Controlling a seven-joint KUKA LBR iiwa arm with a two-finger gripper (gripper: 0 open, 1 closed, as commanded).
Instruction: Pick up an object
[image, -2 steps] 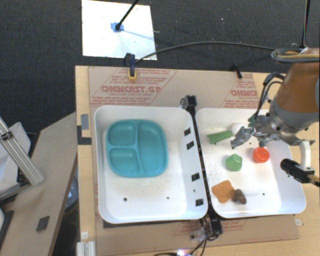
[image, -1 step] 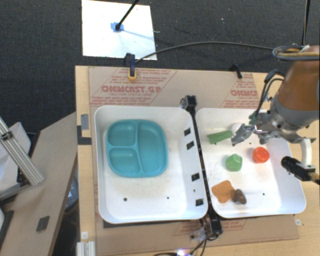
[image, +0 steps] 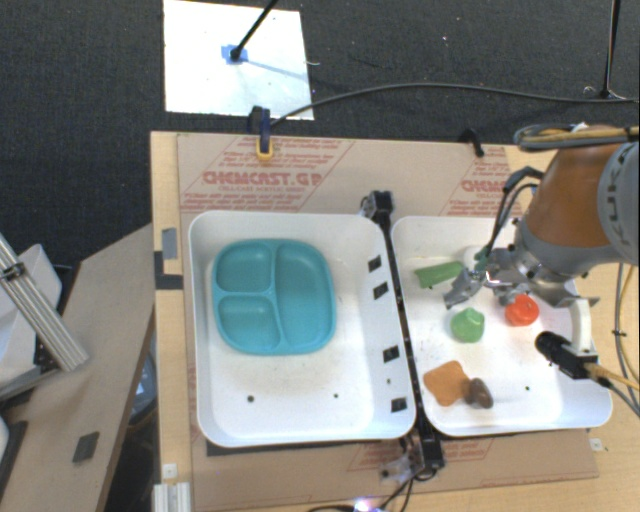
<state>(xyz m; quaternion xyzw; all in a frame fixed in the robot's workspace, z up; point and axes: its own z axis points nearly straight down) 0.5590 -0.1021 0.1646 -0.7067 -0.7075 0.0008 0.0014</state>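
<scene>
My gripper (image: 472, 286) hangs over the right bin (image: 590, 400), reaching in from the right. Just left of it lies a flat green piece (image: 436, 272), which seems to touch the gripper's tip. Directly below the gripper sits a round green object (image: 467, 324). A red-orange object (image: 521, 312) lies to the right, under the wrist. Near the bin's front are an orange-brown piece (image: 446, 381) and a small grey-brown lump (image: 479, 393) side by side. Nothing can be seen held in the gripper.
The left bin (image: 300, 420) holds a teal divided plate (image: 274, 296). A black divider with clips (image: 392, 320) runs between the two bins. The arm's orange band (image: 565, 200) hangs over the right bin's far right corner.
</scene>
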